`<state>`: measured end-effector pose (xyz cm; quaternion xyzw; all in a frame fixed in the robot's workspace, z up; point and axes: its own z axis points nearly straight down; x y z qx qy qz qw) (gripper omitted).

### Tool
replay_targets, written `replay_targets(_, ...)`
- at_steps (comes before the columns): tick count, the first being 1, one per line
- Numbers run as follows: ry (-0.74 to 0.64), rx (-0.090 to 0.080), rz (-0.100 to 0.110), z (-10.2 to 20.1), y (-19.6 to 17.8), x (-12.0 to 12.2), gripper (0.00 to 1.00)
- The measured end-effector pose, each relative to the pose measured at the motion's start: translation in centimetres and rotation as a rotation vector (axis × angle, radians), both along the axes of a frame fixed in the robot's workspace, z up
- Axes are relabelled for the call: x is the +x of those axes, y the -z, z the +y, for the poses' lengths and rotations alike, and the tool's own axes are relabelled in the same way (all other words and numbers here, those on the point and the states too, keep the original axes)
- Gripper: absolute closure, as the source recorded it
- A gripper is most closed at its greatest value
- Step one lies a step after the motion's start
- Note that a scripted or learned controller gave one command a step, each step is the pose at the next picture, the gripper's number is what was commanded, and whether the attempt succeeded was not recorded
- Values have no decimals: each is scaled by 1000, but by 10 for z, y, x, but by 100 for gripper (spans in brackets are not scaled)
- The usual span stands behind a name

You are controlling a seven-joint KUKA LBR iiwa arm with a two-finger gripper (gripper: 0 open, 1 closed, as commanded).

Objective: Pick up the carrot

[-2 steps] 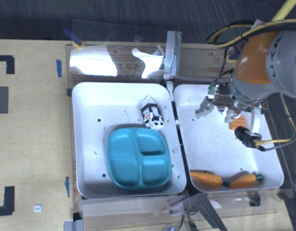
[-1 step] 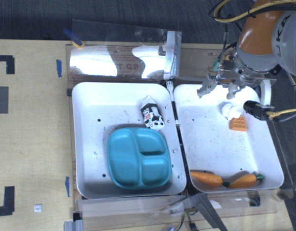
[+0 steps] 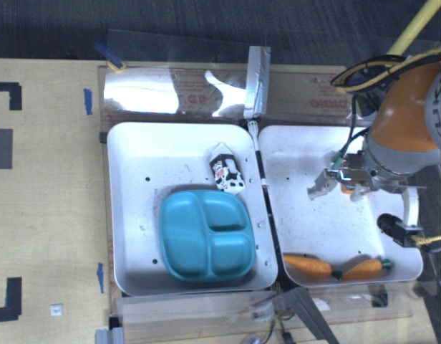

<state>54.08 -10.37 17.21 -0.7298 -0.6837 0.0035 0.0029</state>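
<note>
We're looking down on the right bin (image 3: 292, 145), and the gripper (image 3: 340, 185) hangs over its middle, reaching in from the grey arm (image 3: 406, 120) with its orange band. Its fingers (image 3: 322, 185) look spread apart, with nothing between them. Down along the near wall of that bin we spot two carrots lying end to end: the left carrot (image 3: 307, 265) close to the divider, the right carrot (image 3: 364, 269) toward the bin's near right corner, green tops meeting between them. Both sit well apart from the gripper, untouched. Across the divider, the left bin (image 3: 131, 192) holds a teal divided plate (image 3: 206, 233) and a small black-and-white cow toy (image 3: 226, 171) just behind it. Both bins rest on the wooden surface (image 3: 49, 192).
</note>
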Motion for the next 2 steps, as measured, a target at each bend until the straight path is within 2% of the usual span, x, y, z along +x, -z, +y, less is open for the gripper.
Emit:
replay_targets(1,-113,3,-2,48,-10,-44,0)
replay_targets(2,-142,2,-7,9,83,-61,0)
